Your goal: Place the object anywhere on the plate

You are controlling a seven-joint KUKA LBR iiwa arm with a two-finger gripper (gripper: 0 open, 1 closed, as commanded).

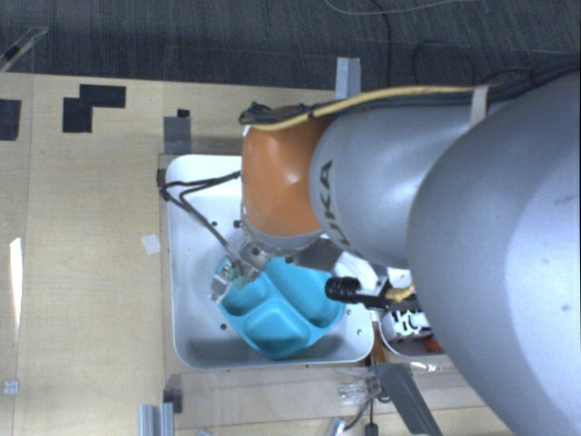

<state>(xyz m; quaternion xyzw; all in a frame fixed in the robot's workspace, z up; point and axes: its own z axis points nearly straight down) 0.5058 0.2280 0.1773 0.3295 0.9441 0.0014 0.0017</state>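
Note:
A blue plate with divided compartments lies in the left white bin, toward its front right. My gripper hangs over the plate's left rim, under the orange wrist band; its tips are small and partly hidden by the wrist. A black-handled object lies at the plate's right edge, stretching toward the wall between the bins. I cannot tell whether it rests on the plate or only beside it.
The grey arm covers most of the right bin; a corner of that bin shows with small dark and red items in it. A thin cable loops from the wrist over the left bin's back.

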